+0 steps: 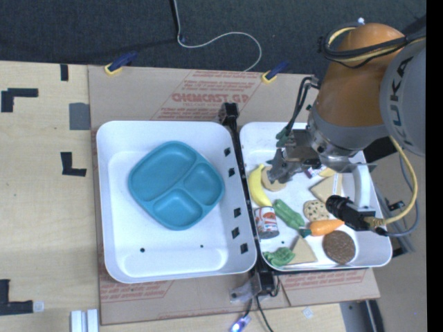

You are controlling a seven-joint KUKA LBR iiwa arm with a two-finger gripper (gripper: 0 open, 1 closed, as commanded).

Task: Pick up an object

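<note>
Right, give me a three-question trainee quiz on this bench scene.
1. True or false: the blue plate lies in the left bin.
2. Which thing lies nearest the gripper? A) banana B) carrot C) can
3. Fill in: the round brown cookie lies near the right bin's ____ corner in the view.

Key: 1 true; 2 A; 3 lower right.
</note>
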